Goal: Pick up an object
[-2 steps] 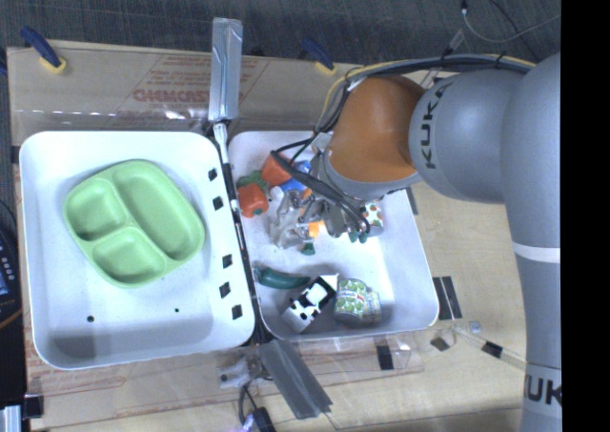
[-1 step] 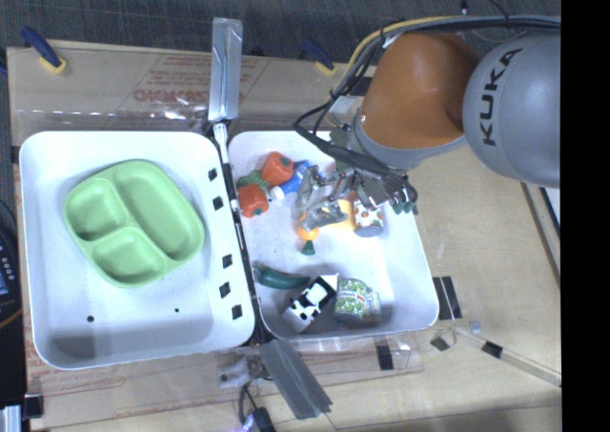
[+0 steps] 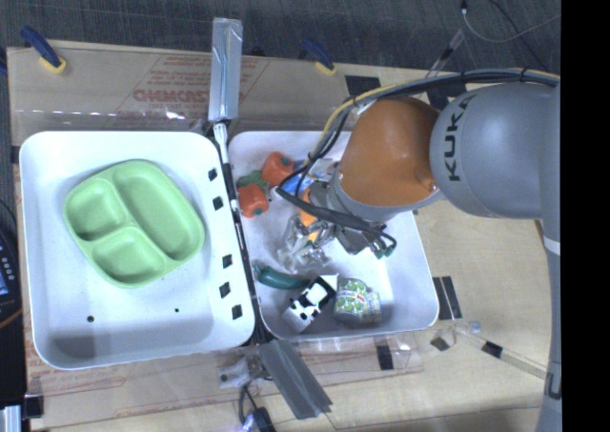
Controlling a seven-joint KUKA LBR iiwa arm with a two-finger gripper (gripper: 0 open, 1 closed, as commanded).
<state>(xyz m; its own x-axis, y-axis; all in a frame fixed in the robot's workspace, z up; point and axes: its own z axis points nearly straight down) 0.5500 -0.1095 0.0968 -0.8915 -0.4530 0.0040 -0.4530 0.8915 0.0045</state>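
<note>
Arm [image 3: 448, 158] bent over right bin [image 3: 419, 277], end effector [image 3: 307, 241] lowered among objects

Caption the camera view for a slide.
KUKA arm lowers its gripper into the cluttered right bin; green tray in left bin.

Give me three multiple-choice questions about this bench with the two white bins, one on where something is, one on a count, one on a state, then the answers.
1. Where is the green tray?
A. left bin
B. right bin
C. on the bench

2. How many compartments does the tray have?
A. two
B. three
C. five

3. Where is the gripper?
A. over the left bin
B. down in the right bin
C. off the bench

Answers: A, it lies in the left bin. B, two ridges split it in three. B, it hangs among the objects in the right bin.
</note>
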